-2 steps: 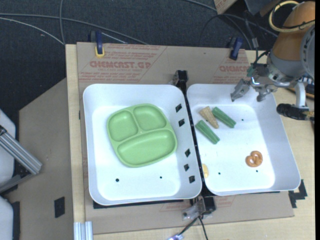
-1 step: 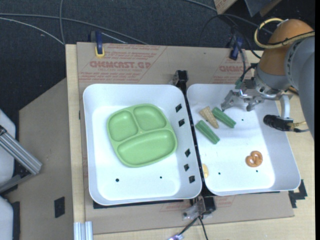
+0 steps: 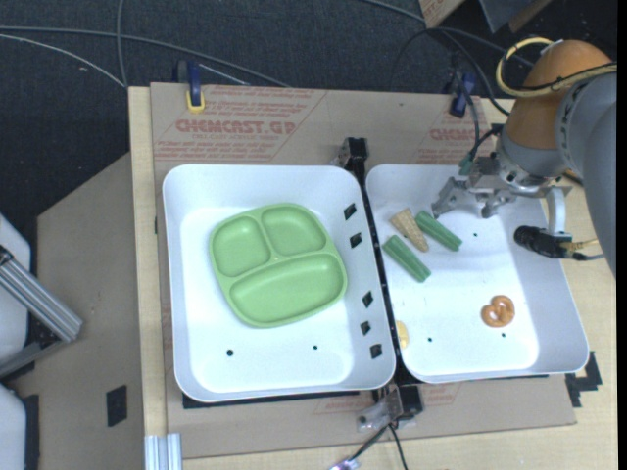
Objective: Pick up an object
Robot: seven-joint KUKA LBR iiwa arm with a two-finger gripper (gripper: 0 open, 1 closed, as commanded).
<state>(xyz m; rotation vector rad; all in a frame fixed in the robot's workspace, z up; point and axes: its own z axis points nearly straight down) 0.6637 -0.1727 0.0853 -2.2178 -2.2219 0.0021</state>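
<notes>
Gripper hangs over right bin, near its far edge; finger spread cannot be told, nothing seen held. Green sticks (nearest candidates) lie just beside; descent should be centred there.

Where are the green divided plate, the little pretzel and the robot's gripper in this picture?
green divided plate [image 3: 279, 263]: camera view, on the ridge above its large compartment.
pretzel [image 3: 498, 311]: camera view, on the middle of its twisted loop.
gripper [image 3: 463, 196]: camera view, between its fingertips, over the right bin.

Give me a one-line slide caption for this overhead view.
Arm's end effector hovers over right bin holding green sticks and a pretzel; left bin holds a plate.
</notes>
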